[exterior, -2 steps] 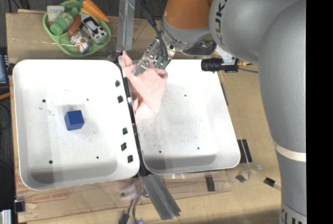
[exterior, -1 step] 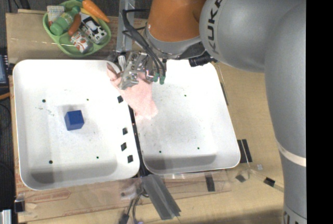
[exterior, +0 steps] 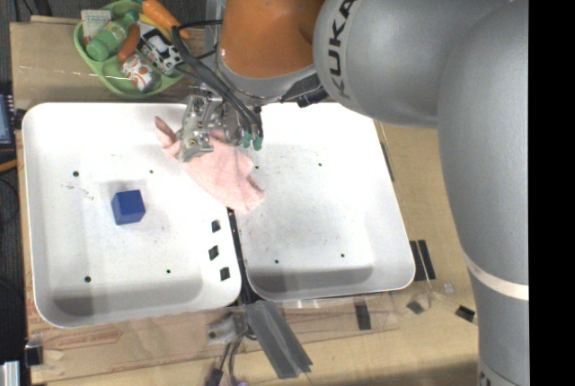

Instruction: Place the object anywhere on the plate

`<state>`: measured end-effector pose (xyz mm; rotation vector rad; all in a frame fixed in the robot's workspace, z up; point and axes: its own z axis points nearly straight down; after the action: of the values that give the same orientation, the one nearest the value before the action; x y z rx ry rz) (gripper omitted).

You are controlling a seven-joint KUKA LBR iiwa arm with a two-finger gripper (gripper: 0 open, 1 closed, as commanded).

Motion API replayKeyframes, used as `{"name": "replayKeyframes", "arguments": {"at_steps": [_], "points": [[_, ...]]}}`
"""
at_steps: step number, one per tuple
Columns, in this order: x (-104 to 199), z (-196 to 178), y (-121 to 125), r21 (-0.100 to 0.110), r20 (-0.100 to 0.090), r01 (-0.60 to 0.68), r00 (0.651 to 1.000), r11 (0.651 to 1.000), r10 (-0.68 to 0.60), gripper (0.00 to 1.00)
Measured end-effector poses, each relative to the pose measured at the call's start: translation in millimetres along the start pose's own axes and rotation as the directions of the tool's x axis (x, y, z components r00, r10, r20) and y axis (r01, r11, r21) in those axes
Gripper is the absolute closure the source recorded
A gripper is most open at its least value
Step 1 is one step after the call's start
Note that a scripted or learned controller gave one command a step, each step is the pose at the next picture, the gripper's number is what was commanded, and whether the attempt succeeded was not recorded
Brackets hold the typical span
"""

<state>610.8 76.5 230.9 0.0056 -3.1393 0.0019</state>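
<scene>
A blue cube (exterior: 128,206) lies on the floor of the left white bin (exterior: 54,196), left of its middle. A pink plate (exterior: 227,177) sits at the inner edge of the left bin, reaching towards the seam with the right bin (exterior: 323,214). My gripper (exterior: 201,135) hangs over the plate's upper left part, under the orange wrist band, and covers part of the plate. The cube sits apart from the gripper, lower and to the left. Nothing can be made out between the gripper's tips.
A green bowl (exterior: 94,59) holding several small toys and packets stands behind the left bin at the back left. The big grey arm (exterior: 431,61) covers the back right. Black clips (exterior: 216,252) sit on the seam between the bins.
</scene>
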Motion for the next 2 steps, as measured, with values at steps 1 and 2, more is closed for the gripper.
{"name": "replayKeyframes", "arguments": {"at_steps": [1,2], "points": [[19,-5,58,0.001,-0.001,0.003,1.000,1.000,-0.003,1.00],[39,-2,106,0.001,-0.001,0.004,1.000,1.000,-0.004,1.00]]}}
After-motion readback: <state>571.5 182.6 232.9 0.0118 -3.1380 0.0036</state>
